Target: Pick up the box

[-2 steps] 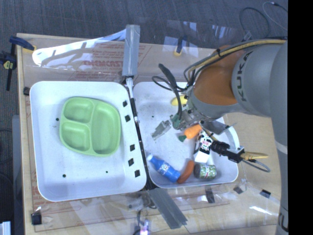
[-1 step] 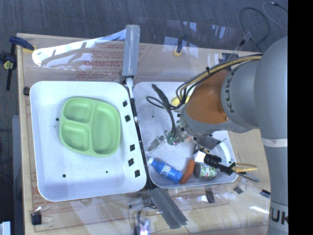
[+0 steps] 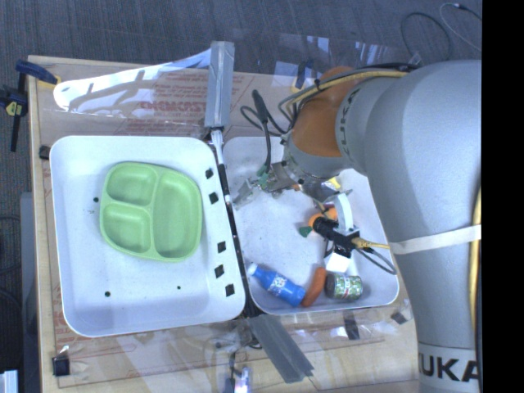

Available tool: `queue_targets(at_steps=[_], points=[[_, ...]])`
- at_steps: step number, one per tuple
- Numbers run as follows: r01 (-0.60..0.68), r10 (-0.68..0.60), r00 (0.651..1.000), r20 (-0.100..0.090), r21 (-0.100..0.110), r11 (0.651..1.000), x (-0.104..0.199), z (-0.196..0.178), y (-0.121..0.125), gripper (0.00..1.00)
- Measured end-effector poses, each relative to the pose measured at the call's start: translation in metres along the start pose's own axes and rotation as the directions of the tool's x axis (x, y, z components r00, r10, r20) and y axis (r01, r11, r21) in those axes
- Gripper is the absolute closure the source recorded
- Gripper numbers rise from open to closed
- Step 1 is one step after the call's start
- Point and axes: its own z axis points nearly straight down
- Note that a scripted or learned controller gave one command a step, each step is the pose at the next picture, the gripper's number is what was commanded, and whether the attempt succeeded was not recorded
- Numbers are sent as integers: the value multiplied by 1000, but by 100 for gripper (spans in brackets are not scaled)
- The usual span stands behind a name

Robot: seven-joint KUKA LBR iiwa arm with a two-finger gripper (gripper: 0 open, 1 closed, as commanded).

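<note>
Grey and bulky, the KUKA arm (image 3: 426, 170) is reaching in from the right and is covering much of the right bin (image 3: 270, 240), its orange band (image 3: 315, 129) showing above the wrist. The gripper (image 3: 260, 182) is hanging over the far left part of that bin, close to the divider between the two bins, and nothing is showing in its grasp; whether it is spread or closed cannot be told from this angle.

What is looking like the box (image 3: 336, 262), a small white item, is lying in the near right part of the right bin, well apart from the gripper, though its shape is hard to make out. A green can (image 3: 345, 286) is lying just in front of it, an orange carrot-shaped piece (image 3: 314, 285) is sitting just beside the can, and a blue bottle (image 3: 277, 285) is lying on its side to the left of that.

In the left bin (image 3: 74, 293) a green divided plate (image 3: 151, 211) is resting flat
</note>
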Motion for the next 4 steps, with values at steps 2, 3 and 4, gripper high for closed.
queue_targets(at_steps=[2,3,4], points=[[42,-42,999,-5,2,999,-67,2,-39,100],[42,-42,999,-5,2,999,-66,2,-39,0],[249,-249,968,-1,-3,968,-82,1,-12,0]])
